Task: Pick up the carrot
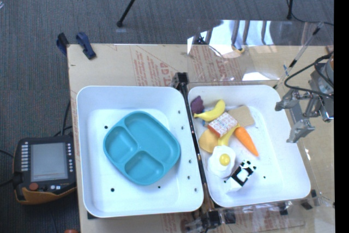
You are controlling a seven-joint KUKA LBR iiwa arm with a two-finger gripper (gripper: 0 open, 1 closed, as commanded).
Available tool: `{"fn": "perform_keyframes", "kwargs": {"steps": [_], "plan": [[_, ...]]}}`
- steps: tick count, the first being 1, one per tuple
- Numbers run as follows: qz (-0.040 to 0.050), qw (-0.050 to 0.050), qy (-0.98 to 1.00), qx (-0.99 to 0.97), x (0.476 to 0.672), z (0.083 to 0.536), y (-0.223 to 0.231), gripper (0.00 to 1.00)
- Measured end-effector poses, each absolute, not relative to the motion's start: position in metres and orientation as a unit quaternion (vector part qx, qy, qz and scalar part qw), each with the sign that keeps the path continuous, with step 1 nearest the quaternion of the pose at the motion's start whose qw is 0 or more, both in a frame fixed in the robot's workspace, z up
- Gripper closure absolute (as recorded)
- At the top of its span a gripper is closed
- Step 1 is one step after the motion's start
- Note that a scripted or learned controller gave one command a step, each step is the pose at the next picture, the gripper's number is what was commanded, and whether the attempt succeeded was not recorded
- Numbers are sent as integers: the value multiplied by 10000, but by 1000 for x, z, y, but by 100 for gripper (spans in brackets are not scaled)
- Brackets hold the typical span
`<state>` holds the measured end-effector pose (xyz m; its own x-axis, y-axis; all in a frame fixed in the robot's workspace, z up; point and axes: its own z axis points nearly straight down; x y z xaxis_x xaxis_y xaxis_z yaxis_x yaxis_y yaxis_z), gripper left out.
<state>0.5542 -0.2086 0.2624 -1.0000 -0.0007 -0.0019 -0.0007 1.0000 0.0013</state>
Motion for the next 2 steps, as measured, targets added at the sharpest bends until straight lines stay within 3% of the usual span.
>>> {"fn": "perform_keyframes", "kwargs": {"steps": [1, 2], "plan": [[33, -75, 9991, 420, 550, 90, -206, 0], [10, 7, 9775, 2107, 589, 88, -174, 0]]}}
